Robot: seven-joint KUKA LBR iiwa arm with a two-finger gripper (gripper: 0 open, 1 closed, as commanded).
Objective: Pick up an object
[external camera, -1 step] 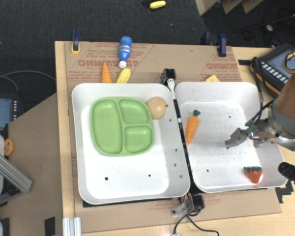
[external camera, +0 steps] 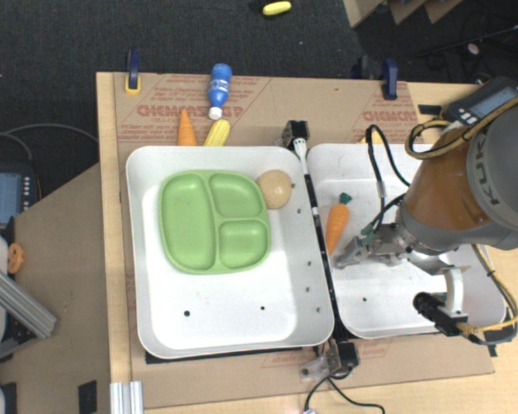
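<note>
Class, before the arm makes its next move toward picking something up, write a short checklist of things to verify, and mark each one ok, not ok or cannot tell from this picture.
1. A target lies near the pincer: the toy carrot is in the right bin. Ok.
2. Carrot free of neighbours: nothing touches it. Ok.
3. Pincer already holds the carrot: not ok; it sits just below the carrot.
4. Finger opening: cannot tell.
5. Room beside the carrot: it lies close to the bin's left wall. Cannot tell.
6. Green tray and round tan object lie in the left bin, out of the way. Ok.
</note>
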